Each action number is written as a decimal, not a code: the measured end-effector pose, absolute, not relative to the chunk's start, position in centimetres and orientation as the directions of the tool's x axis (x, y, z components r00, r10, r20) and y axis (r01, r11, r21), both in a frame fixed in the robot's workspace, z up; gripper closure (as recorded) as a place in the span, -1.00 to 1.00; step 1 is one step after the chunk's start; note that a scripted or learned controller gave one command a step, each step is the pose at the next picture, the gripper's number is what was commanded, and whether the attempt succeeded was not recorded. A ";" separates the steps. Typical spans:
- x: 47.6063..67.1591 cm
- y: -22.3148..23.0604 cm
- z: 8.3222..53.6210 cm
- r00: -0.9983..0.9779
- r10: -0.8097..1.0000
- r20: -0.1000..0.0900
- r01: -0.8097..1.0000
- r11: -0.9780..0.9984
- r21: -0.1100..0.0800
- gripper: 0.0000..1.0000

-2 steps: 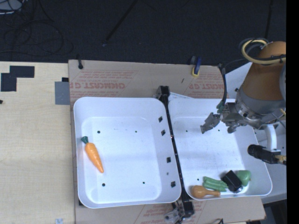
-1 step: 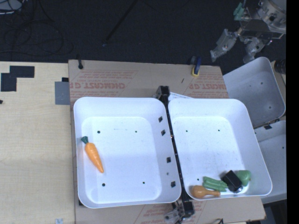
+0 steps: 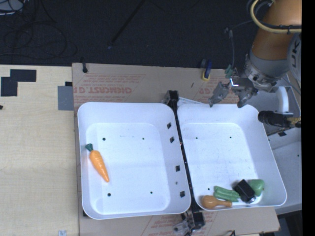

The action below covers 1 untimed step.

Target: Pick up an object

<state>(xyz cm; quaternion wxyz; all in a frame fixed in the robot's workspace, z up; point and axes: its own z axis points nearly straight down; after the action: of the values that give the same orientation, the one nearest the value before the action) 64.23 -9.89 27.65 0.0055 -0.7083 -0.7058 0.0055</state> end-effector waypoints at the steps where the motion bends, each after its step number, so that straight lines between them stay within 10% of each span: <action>1: 64.5 -3.6 42.4 -0.007 1.000 0.000 1.000 0.007 0.014 -1.00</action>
<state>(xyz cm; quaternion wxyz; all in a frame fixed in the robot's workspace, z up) 64.52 -3.59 42.43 -0.0050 -0.7046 -0.7096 -0.0050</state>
